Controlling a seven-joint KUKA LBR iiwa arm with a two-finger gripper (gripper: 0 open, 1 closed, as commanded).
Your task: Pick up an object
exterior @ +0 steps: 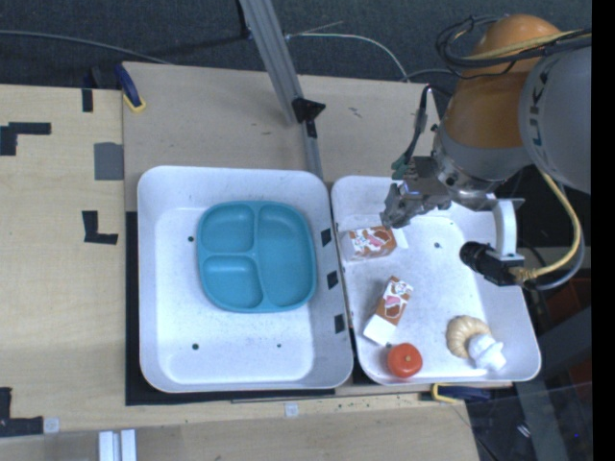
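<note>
In the right bin, nearest, lie a red round thing and a croissant-like toy – then a small carton. Farther, the tool hangs just beside a packet – its state I cannot tell. The left bin holds a blue plate.

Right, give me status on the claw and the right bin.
Claw low over right bin, just above snack packet, nothing seen gripped. Carton, red ball, pastry lie apart, nothing blocking.
</note>
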